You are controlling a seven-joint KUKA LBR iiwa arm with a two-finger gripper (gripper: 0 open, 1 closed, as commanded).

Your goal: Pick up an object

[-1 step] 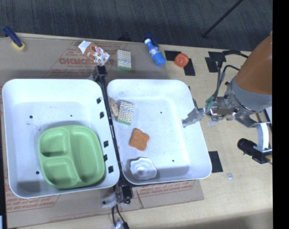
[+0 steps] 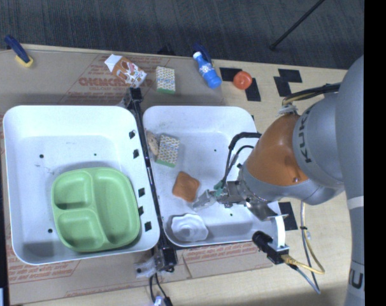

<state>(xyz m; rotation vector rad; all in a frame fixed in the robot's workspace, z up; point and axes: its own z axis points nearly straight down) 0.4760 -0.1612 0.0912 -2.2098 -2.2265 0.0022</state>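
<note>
In the right bin (image 2: 199, 116) lie an orange-brown block (image 2: 186, 186), a small patterned box (image 2: 168, 150) with a tan piece (image 2: 153, 145) beside it, and a white crumpled object (image 2: 189, 227) near the front wall. My gripper (image 2: 209, 199) hangs low over the right bin, just right of the orange-brown block and above the white object. Nothing shows between its fingers. The grey arm with its orange band (image 2: 279, 161) reaches in from the right.
The left bin (image 2: 27, 126) holds a green divided tray (image 2: 94, 208). Behind the bins on the bench lie a snack packet (image 2: 125, 71), a small box (image 2: 165, 80), a blue bottle (image 2: 207, 70), an orange ball (image 2: 243, 80) and a blue-yellow clamp (image 2: 18, 51).
</note>
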